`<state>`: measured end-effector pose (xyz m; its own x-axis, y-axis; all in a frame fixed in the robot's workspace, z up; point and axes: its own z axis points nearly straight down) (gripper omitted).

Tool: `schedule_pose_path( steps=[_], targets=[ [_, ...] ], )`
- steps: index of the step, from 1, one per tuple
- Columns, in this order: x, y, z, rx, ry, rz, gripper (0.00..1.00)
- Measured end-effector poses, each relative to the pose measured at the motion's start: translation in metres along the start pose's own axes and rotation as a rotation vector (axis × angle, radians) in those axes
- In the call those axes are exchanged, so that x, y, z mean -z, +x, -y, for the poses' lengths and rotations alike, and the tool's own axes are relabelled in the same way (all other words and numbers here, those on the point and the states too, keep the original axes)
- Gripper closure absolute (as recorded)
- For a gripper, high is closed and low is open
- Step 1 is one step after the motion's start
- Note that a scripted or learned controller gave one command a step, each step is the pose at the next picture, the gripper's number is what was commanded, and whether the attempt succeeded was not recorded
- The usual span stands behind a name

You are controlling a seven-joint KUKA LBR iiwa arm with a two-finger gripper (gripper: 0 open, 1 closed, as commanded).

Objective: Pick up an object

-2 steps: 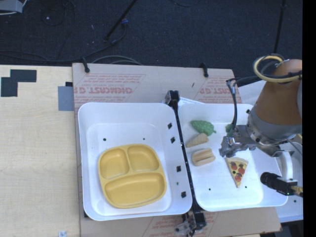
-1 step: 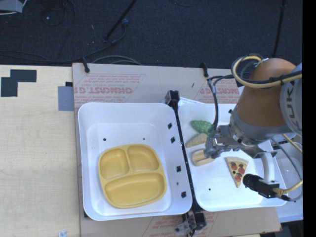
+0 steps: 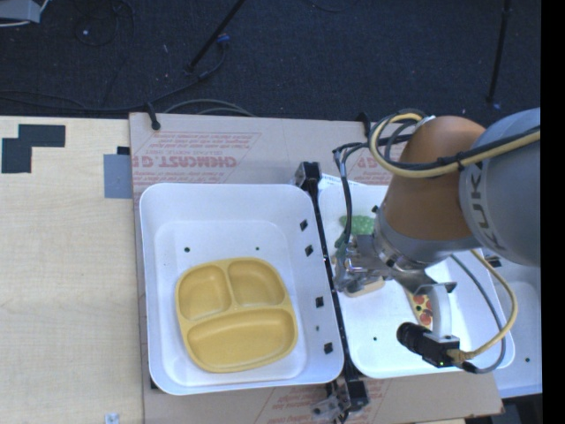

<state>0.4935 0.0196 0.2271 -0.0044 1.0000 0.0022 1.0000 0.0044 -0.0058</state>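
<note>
My gripper [image 3: 351, 272] is down in the right bin [image 3: 388, 365], close to its left wall, under the orange wrist band [image 3: 433, 184]. A small tan object [image 3: 372, 283] lies right against the gripper's lower side; I cannot tell whether it is held. A green object [image 3: 361, 226] lies just behind the gripper, partly hidden by cables. A red and orange patterned object [image 3: 422, 308] rests to the gripper's right, near the bin's middle.
The left bin [image 3: 168, 210] holds a yellow divided tray [image 3: 235, 314]. A raised black-clipped wall [image 3: 320, 272] separates the two bins. The grey arm [image 3: 512, 184] and its yellow cable [image 3: 494, 334] hang over the right bin's right half, with a black connector [image 3: 427, 344] near the front.
</note>
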Motion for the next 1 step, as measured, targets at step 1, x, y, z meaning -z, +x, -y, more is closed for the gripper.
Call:
schedule_pose_path(
  steps=[1],
  targets=[
    [-0.0056,0.0505,0.0078,0.001,0.0,0.0,1.0]
  ],
)
